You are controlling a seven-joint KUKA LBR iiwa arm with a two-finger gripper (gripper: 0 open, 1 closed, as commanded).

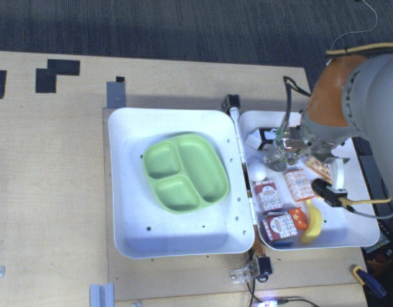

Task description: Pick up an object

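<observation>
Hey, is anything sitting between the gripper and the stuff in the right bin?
Nothing visible blocks it. The gripper hangs directly over the right bin, with the small packets and the banana lying open just in front of it.

Divided plate (184,171) in left bin (129,235); packets (268,195) in right bin (356,235).

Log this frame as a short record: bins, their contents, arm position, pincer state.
left bin: holds a green divided plate
right bin: holds several small packets, a yellow banana-like item, a red item
arm: reaches in from the right, over the right bin
pincer: low over the right bin's upper part, near the packets
pincer state: cannot tell
grasp: nothing visibly held
</observation>
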